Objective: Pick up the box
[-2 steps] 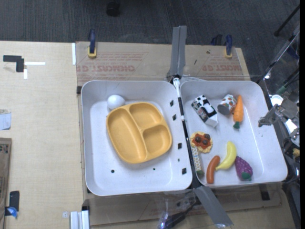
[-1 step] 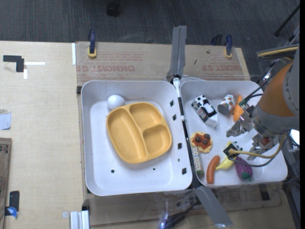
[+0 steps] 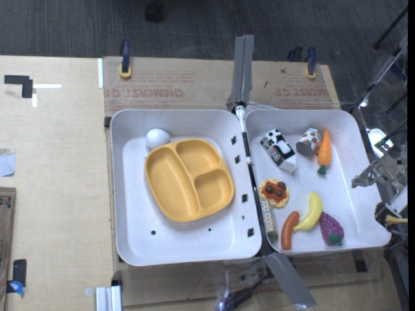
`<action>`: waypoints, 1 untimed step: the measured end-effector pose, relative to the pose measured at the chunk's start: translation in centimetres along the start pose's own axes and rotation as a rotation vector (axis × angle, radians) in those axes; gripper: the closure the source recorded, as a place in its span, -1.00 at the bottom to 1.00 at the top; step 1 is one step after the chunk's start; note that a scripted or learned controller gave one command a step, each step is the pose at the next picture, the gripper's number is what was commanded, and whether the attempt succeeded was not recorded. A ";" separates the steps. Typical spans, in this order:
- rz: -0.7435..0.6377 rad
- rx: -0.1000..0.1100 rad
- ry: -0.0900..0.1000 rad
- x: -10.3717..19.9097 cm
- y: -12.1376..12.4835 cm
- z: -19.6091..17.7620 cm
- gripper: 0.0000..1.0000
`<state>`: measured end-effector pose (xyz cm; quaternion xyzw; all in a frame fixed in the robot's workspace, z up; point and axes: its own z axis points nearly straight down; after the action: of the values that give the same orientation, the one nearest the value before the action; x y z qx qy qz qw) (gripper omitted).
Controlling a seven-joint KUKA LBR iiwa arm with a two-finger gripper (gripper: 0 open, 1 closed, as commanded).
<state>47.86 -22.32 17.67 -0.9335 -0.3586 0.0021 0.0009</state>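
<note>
1. We see the left bin (image 3: 130,238) on the desk (image 3: 52,173); it holds a yellow divided plate (image 3: 189,179) lying flat near its middle.
2. A white ball (image 3: 157,137) sits at the plate's upper left corner, touching or just beside its rim.
3. Right bin (image 3: 360,193) sits just beside the left one, rims meeting in the middle.
4. The box (image 3: 279,150), black-and-white cow pattern, lies tilted in the right bin's upper left part, near the dividing rim.
5. Below the box we see a small pizza toy (image 3: 275,192) and a long narrow packet (image 3: 265,214) along the left wall.
6. A can (image 3: 308,141) lies on its side right of the box, with a carrot (image 3: 323,151) just beside it.
7. Lower part: red sausage (image 3: 289,229), banana (image 3: 312,212), purple grapes (image 3: 331,228), close together.
8. The tool (image 3: 388,185) is at the right bin's right rim, well apart from the box; we cannot tell how its jaws stand, and nothing is visibly held.
</note>
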 end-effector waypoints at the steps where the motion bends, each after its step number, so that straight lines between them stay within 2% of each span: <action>1: 0.108 0.002 0.000 5.6 -5.7 8.7 -1.00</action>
<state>48.15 -14.29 8.95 -0.9514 -0.3079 0.0026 0.0018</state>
